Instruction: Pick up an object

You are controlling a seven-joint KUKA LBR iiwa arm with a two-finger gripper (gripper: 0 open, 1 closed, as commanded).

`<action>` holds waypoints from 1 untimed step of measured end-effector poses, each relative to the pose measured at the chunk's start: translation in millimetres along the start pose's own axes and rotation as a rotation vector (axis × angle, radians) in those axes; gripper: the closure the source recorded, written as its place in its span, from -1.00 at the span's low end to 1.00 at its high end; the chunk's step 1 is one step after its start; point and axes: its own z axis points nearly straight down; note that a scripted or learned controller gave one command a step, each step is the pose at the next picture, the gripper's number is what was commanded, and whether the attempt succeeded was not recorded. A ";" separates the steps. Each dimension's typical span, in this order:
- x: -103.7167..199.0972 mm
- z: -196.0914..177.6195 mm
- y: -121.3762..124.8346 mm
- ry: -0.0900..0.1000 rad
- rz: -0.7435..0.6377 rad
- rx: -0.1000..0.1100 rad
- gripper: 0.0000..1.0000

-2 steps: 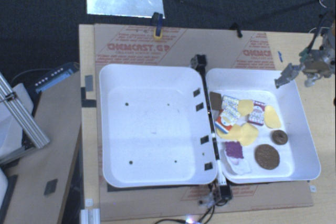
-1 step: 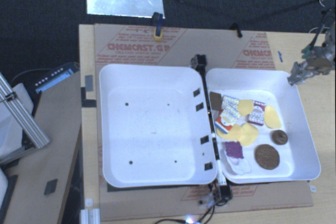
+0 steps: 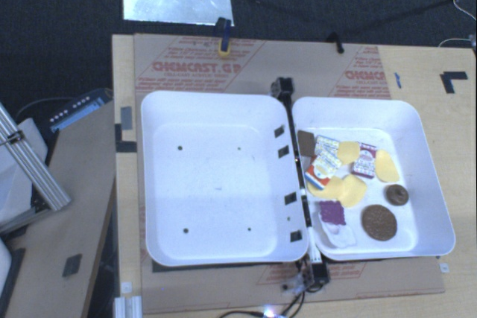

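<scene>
The right bin [image 3: 428,160] holds a cluster of small objects [image 3: 350,179]: yellow pieces, printed packets, a purple item, and two brown discs [image 3: 379,222] toward five o'clock. The left bin [image 3: 216,179] sits at its nine o'clock, touching.

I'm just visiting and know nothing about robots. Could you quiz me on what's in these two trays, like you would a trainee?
1. True or false: the objects lie in the right bin.
2. Which sits nearest the right bin's front edge? A) large brown disc B) small brown ring C) red-and-white packet
3. Fill in: the purple piece lies near the ___ between the bins.

Key: 1 true; 2 A; 3 divider
</scene>
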 end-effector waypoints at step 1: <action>0.3 -44.6 56.7 0.003 -0.001 0.011 1.00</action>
